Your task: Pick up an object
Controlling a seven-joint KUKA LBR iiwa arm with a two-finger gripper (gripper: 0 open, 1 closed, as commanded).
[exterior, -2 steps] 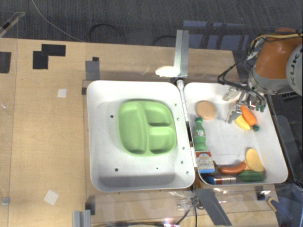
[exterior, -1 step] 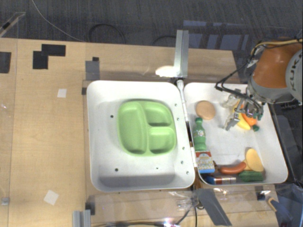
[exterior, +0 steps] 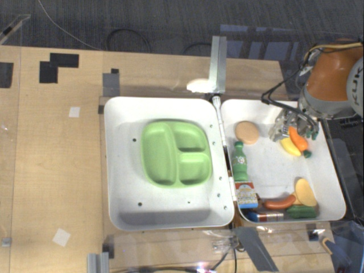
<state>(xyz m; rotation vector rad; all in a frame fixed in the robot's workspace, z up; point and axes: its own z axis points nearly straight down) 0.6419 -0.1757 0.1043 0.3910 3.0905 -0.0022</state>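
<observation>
Gripper [exterior: 293, 127] sits low at about 1 o'clock in the right bin [exterior: 335, 178], right over an orange carrot-like toy [exterior: 298, 139] and a yellow banana-like piece [exterior: 290, 147]. Fingers are buried in the wrist clutter, so can't tell if they're spread or closed, and can't say it has anything yet. Carrot and banana lie touching each other, just below the tool, toward 5 o'clock from it. Judgement: this is the approach/grasp step, w/ the carrot as the likeliest target. To do it well, centre on one item only, jaws across its narrow width, not straddling both, else one squirts out. Tan round piece [exterior: 247, 132] lies near at 9 o'clock, apart enough. Green bottle [exterior: 240, 161] and the pile at 6 o'clock stay out of it. Left bin [exterior: 114, 169] holds a green divided tray [exterior: 175, 153], no concern here.
</observation>
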